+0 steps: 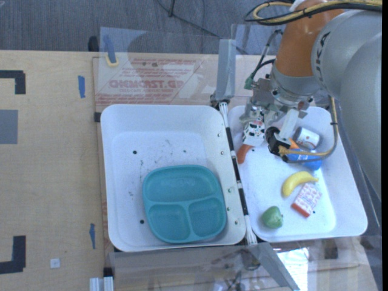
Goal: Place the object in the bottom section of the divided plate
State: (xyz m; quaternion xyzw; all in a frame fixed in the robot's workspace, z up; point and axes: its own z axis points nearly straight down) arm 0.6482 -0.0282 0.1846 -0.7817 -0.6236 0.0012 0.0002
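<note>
Gripper (pixel 257 132) is down at the far left corner of the right bin (pixel 348 220), and whether its fingers are open or closed can't be told from here. An orange piece (pixel 242 153) pokes out just below it, against the bin's left wall. Close by, a white cup (pixel 307 137) lies on its side. Nearer the front edge: a banana (pixel 296 182), a red packet (pixel 307 199), a green pepper (pixel 272 217). Over in the left bin (pixel 121 126), the teal divided plate (pixel 183 204) rests at the front edge.

Claw (pixel 254 133) low in right bin (pixel 345 223), beside banana (pixel 297 182).
</note>
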